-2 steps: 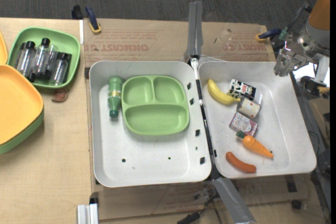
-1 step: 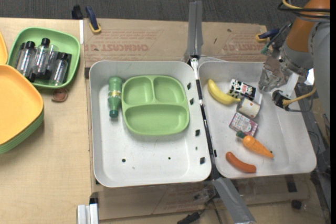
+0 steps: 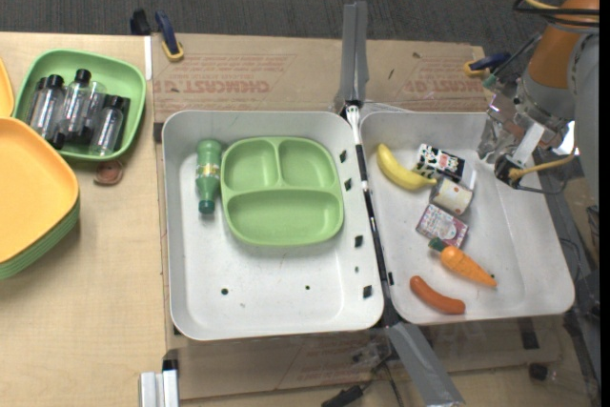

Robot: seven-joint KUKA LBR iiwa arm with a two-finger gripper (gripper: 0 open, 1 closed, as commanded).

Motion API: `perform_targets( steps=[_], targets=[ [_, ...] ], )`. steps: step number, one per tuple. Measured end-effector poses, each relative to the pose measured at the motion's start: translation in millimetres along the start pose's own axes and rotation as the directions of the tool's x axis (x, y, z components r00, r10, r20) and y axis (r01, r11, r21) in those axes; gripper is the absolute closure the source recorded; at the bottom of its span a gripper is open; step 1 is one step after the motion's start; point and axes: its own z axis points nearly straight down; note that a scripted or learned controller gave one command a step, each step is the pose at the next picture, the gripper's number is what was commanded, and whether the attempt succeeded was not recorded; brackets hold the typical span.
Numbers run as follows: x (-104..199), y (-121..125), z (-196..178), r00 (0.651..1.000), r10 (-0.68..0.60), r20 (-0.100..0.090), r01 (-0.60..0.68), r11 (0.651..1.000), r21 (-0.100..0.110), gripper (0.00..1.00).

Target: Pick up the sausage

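The sausage (image 3: 437,295), a short reddish-brown link, lies near the front edge of the right bin (image 3: 534,243). The gripper (image 3: 502,154) hangs at the far right side of that bin, well behind and to the right of the sausage. A yellow cable loops beside it. Nothing shows between its tips.
A carrot (image 3: 466,265), a small pink packet (image 3: 442,225), a white cup (image 3: 454,195), a black-and-white carton (image 3: 439,162) and a banana (image 3: 400,169) share the right bin. The left bin (image 3: 191,291) holds a green divided plate (image 3: 282,189) and a green bottle (image 3: 208,174).
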Motion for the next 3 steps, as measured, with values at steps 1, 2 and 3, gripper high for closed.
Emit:
perform_targets(
  steps=[1, 2, 3],
  targets=[
    [-1, -11, -6, 0.956, 0.292, 0.001, -0.292, 0.956, 0.002, 1.00],
    [-16, -4, -16, 0.855, 0.519, 0.001, -0.519, 0.855, 0.002, 1.00],
    [-13, 1, -20, 0.790, 0.613, 0.000, -0.613, 0.790, 0.001, 1.00]
  ],
)
